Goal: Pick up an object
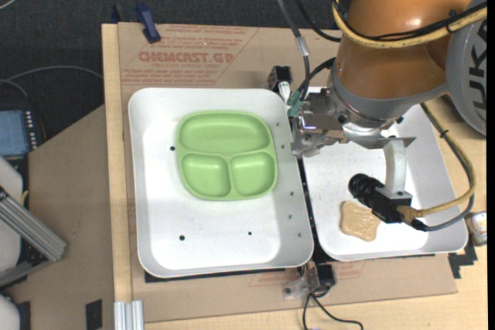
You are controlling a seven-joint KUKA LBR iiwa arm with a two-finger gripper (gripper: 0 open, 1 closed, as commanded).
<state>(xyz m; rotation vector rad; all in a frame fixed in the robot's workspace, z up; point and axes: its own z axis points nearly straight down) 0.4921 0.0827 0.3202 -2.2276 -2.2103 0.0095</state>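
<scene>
- Camera view, looking down at a slant: two shallow white bins sit side by side on a cardboard sheet with red print.
- The left bin holds a green divided plate. It lies flat, toward the far half of the bin, clear of every wall.
- The plate has three compartments: one long one across the far side and two smaller ones on the near side. I see nothing in any of them.
- The right bin holds a tan flat piece, shaped like a slice of toast. It lies on the bin floor close to the near rim, in the left part of that bin.
- The arm comes in from the right, and its orange band and grey wrist hang over the far half of the right bin.
- The gripper sits low under the wrist at the far left of the right bin, just beside the seam between the bins.
- The wrist blocks my sight of the pincer, so I cannot tell whether it is wide or narrow.
- The tan piece lies apart from the gripper, nearer to me.
- A blue clip sits at the far left edge of the cardboard.
</scene>
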